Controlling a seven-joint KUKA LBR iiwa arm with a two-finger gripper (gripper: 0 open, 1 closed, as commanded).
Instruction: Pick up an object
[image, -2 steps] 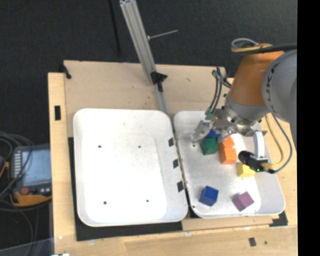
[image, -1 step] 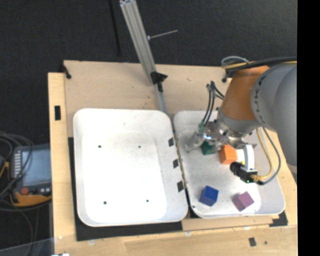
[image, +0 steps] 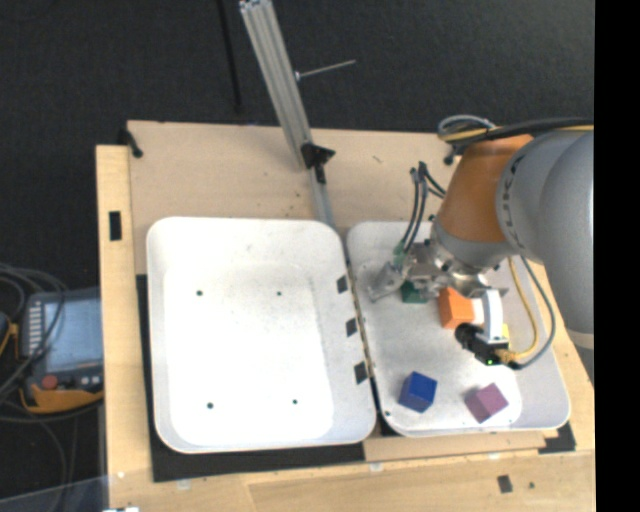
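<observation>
My gripper (image: 385, 282) hangs low over the upper left part of the right bin (image: 530, 395), close to the bin's left wall. A small green piece (image: 410, 294) shows right at the gripper's lower edge; whether it is held cannot be told. An orange block (image: 454, 308) lies just right of it, partly under the wrist. Nearer the front of the same bin sit a blue cube (image: 418, 391) and a purple cube (image: 487, 401), both apart from the gripper.
The left bin (image: 170, 330) lies beside the right one, with black clips along their shared wall. A slanted metal pole (image: 285, 95) rises from the bench behind the bins. Cables with a yellow and black connector (image: 492, 345) hang off the wrist.
</observation>
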